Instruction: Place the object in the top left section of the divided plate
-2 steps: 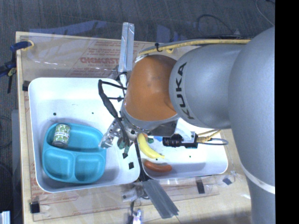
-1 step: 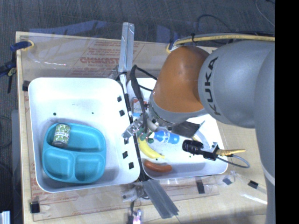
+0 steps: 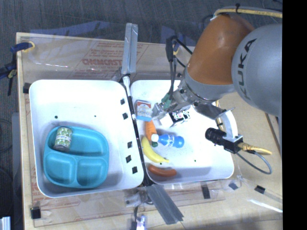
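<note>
A blue divided plate (image 3: 76,158) lies in the left bin (image 3: 76,102), toward its near end. A small can with a green patterned label (image 3: 63,137) rests in the plate's top left section. My gripper (image 3: 169,111) hangs over the right bin (image 3: 211,164), above its far left part, just beyond the carrot (image 3: 150,128) and the blue bottle (image 3: 171,141). I see nothing held beneath it.
The right bin also holds a yellow banana (image 3: 151,151), a reddish sausage (image 3: 161,171) near the front wall, and a small packet (image 3: 143,110) by the divider. A black cylinder on a cable (image 3: 221,139) hangs from the arm over the bin's right side.
</note>
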You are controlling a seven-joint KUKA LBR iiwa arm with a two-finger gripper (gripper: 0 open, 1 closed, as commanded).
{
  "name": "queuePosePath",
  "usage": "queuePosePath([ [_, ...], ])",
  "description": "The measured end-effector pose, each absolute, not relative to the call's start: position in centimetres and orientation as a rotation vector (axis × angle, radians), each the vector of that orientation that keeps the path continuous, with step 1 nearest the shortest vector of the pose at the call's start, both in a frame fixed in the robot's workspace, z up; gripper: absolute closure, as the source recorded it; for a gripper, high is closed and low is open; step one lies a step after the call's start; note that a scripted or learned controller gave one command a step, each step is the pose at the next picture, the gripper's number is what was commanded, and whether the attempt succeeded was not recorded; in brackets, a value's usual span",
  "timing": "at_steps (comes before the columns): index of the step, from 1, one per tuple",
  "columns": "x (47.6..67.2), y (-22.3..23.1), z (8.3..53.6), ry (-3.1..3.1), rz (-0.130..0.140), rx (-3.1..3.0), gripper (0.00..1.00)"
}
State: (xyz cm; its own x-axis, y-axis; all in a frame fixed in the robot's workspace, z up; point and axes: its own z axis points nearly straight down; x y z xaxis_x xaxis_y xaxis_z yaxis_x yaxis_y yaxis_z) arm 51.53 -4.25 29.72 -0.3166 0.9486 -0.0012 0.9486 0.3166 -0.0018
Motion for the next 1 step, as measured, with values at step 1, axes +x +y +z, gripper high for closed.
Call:
queuePosePath([
  [1, 57.12, 5.83, 32.32, -2.39, 0.007, -2.036, 1.0],
])
